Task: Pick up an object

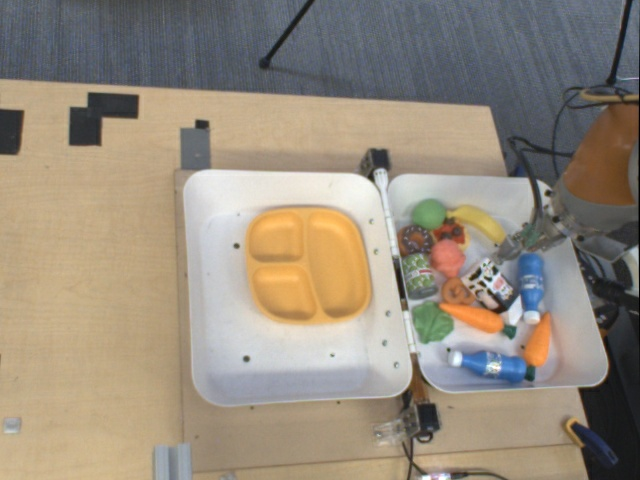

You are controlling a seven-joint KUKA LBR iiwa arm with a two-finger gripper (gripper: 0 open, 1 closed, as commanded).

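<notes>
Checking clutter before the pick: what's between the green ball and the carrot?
In the camera view, between green ball and carrot lie a pink ball and a brown ring.

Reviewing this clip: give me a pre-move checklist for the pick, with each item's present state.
1. Tool is over the right bin, which holds the objects: ok.
2. A target lies near the tool, the black and white carton just below it: ok.
3. Nothing seen in the tool's grip yet: cannot tell, too small and blurred.
4. Space around the carton: not ok, the blue bottle and orange carrot crowd it.
5. Left bin holds the orange divided plate, away from the arm's path: ok.
</notes>
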